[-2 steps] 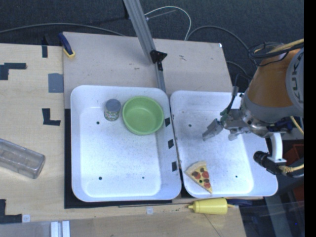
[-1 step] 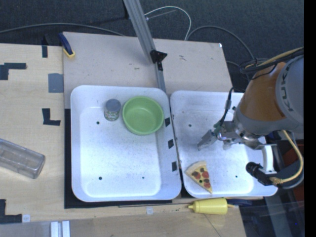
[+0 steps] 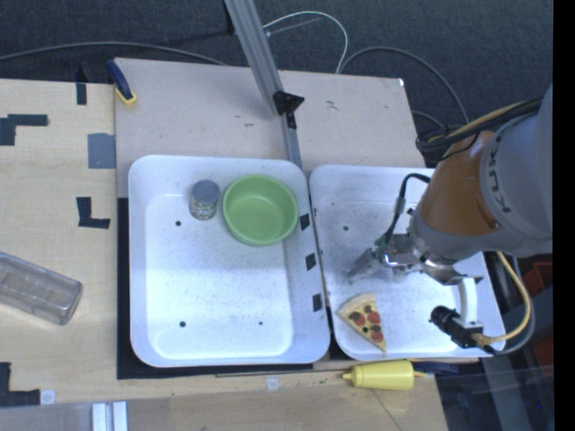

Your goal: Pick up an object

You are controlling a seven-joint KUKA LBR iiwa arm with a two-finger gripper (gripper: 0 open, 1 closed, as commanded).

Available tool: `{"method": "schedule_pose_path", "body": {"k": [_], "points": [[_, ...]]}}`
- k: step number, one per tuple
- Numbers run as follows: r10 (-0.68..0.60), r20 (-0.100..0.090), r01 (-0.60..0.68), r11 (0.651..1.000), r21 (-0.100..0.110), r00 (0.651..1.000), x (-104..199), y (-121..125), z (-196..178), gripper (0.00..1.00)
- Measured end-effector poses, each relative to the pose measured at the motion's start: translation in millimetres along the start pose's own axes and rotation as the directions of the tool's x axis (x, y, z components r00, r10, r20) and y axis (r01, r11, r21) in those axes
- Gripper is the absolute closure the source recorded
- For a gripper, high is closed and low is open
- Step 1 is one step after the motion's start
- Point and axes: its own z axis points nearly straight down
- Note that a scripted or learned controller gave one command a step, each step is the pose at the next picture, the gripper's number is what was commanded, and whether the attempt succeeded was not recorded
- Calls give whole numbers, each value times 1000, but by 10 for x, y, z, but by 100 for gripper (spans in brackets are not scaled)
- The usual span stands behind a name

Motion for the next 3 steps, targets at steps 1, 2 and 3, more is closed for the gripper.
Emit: {"method": "schedule_pose_path", "body": {"k": [1, 2, 3], "points": [[-1, -1, 1, 1000, -2, 1000, 6, 5, -121, 100], [0, 2, 0, 1000, -12, 1000, -31, -15, -739, 100], [0, 1, 0, 1000, -8, 1000, -28, -13, -891, 100]]}}
